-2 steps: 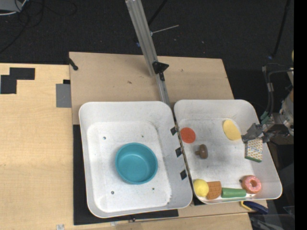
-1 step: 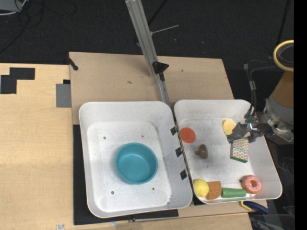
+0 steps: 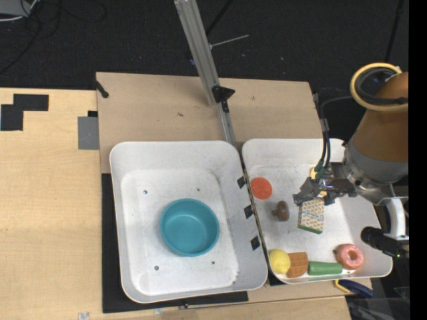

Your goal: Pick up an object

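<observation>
A teal bowl [image 3: 190, 227] sits alone in the left bin [image 3: 127, 159]; in the right bin [image 3: 287, 151] lie an orange ball [image 3: 261, 189], a brown piece [image 3: 282, 211] and a pale packet [image 3: 311, 217]. The gripper [image 3: 319, 191] hangs touching the packet's top edge, finger state unclear; the approach seems under way, a firm close and lift next

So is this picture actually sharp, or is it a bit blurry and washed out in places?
In the camera view, the white bins are brightly lit, nearly washed out, while the floor behind is almost black. The teal bowl casts only a soft shadow. Small items like the pink donut look slightly soft, and the gripper is too murky for detail.
</observation>
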Controlling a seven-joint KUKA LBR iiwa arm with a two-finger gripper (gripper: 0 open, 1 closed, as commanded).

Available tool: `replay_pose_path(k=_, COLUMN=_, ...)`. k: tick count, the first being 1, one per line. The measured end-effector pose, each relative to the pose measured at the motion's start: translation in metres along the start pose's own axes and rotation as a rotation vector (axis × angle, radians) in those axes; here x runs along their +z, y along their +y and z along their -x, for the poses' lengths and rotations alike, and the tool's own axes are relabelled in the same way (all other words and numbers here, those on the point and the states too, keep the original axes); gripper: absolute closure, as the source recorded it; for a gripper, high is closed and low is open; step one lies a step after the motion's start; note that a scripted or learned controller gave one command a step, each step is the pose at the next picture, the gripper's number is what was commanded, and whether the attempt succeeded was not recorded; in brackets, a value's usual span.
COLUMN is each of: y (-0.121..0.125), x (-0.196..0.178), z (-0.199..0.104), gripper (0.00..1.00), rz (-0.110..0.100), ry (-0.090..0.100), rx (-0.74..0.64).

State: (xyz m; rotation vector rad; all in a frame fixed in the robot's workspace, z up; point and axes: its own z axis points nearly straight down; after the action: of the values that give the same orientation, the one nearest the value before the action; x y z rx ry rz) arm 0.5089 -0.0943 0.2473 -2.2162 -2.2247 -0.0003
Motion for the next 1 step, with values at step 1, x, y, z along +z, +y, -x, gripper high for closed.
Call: replay_pose_path(k=1, y=-0.0009, x=0.0144, z=-0.0521, gripper=1.0, rz=-0.002, ry=0.0, rx=0.0)
